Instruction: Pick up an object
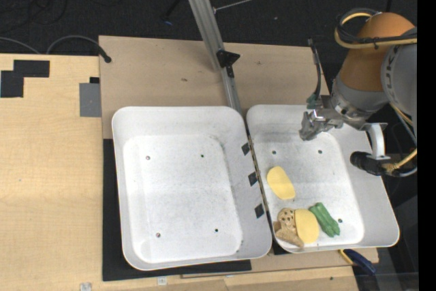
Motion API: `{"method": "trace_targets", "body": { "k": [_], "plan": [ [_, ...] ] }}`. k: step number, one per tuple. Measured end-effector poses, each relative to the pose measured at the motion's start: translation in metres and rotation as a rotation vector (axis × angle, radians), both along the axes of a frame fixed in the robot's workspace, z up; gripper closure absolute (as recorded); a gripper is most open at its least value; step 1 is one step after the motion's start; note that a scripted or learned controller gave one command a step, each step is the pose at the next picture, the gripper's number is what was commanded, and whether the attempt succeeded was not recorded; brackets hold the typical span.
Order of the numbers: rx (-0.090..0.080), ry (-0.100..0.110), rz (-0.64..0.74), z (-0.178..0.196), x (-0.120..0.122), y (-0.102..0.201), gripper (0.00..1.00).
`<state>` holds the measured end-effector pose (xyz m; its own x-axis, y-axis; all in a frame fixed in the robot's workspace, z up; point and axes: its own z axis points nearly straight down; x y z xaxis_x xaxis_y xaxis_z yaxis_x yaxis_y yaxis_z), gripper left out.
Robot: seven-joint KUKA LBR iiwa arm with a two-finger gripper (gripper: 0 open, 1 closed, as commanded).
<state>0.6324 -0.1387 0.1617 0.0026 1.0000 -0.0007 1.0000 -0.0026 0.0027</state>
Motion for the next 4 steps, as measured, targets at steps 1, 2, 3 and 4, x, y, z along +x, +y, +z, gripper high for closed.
{"method": "trace_targets", "body": {
  "k": [1, 2, 3, 4],
  "plan": [
    [-0.001, -0.001, 0.001, 0.054, 0.006, -0.009, 1.0],
    [0.001, 0.002, 0.004, 0.071, 0.006, -0.009, 1.0],
    [0.002, 0.006, 0.005, 0.064, 0.011, 0.034, 1.0],
    [0.002, 0.004, 0.007, 0.074, 0.015, 0.091, 1.0]
  ]
}}
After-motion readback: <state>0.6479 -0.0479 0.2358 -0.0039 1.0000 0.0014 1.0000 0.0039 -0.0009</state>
